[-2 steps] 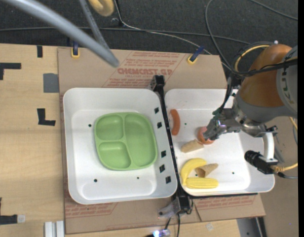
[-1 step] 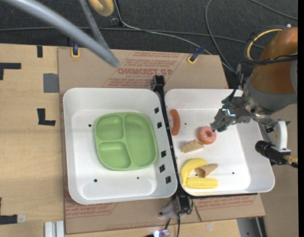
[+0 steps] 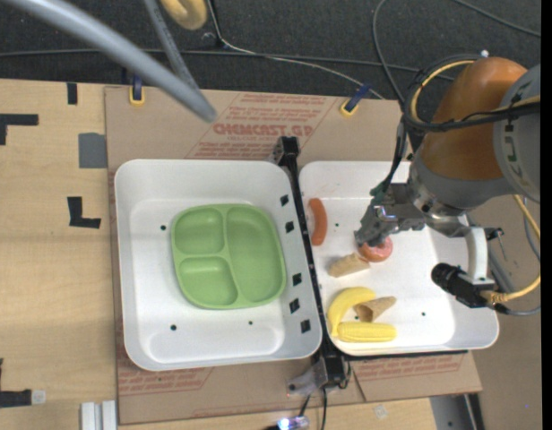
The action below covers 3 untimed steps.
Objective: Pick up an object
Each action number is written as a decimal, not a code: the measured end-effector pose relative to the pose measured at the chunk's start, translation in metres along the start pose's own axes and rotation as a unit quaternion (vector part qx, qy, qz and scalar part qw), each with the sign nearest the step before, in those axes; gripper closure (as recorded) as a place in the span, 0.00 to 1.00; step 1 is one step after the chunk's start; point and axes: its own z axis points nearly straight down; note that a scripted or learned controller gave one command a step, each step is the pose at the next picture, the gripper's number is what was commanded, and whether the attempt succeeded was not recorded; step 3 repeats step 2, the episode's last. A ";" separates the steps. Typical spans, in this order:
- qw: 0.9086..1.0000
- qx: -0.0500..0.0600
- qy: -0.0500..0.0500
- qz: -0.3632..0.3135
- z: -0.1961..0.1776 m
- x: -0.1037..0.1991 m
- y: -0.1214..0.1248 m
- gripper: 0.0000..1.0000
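In the right bin (image 3: pixel 455 325) lie an orange-red sausage (image 3: pixel 317 220), a tan bread-like piece (image 3: pixel 348 264), a yellow banana (image 3: pixel 355 317) with a small brown cone (image 3: pixel 377 308) against it, and a pink round piece (image 3: pixel 378 251). My gripper (image 3: pixel 375 234) reaches down over the pink round piece, right above it and partly covering it. Whether it touches or grips the piece cannot be made out.
The left bin (image 3: pixel 146 330) holds a green divided plate (image 3: pixel 228 255). A black divider (image 3: pixel 298 249) with clips runs between the bins. The arm's orange band (image 3: pixel 478 97) and a black fitting (image 3: pixel 457 282) hang over the right bin's right side. Cables trail behind.
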 end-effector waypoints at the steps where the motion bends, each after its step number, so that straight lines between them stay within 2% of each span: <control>1: 1.000 0.001 0.000 0.000 0.015 0.055 -0.003 1.00; 2: 1.000 0.000 0.000 -0.002 0.010 0.115 -0.009 1.00; 3: 1.000 0.000 0.000 -0.002 0.010 0.115 -0.009 1.00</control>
